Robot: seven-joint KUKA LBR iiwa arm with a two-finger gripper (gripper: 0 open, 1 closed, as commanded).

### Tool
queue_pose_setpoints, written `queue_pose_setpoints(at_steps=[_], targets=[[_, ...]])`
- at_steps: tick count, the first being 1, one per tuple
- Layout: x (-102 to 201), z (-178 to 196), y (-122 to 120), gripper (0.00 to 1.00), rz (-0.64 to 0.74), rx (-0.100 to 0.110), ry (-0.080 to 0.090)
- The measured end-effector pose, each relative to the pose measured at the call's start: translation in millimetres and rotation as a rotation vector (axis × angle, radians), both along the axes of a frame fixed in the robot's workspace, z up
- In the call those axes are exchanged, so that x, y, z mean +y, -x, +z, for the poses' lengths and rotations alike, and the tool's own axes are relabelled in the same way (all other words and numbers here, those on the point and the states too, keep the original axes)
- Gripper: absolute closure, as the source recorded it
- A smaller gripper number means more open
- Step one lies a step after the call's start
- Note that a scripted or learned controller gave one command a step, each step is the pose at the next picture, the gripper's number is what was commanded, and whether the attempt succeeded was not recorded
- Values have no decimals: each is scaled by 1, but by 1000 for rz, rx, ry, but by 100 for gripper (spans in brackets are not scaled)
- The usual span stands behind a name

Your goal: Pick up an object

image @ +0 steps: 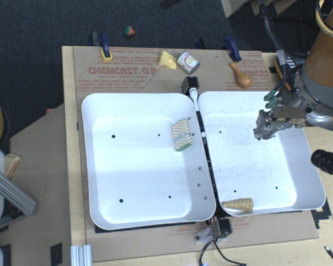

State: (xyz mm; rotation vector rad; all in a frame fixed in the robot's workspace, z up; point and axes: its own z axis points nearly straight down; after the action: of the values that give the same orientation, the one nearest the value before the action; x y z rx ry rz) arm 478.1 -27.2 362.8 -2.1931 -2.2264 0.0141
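White plastic walls keep your two candidates apart: the patterned packet (182,134) at 3 o'clock in the left bin (100,110), the tan cone (237,205) at 7 o'clock in the right bin (299,198), while the tool (265,131), grip state unclear, hovers at 2 o'clock.

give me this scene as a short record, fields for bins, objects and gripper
left bin: patterned block near its right wall
right bin: tan cone at its near rim
bench behind bins: yellow wedge, small can, wooden pear shape
gripper: over the right bin, far right part
held: nothing seen in it
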Motion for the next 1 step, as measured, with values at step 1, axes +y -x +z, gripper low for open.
queue_pose_setpoints(at_steps=[1], targets=[[99,0,-10,100,-4,-17,4]])
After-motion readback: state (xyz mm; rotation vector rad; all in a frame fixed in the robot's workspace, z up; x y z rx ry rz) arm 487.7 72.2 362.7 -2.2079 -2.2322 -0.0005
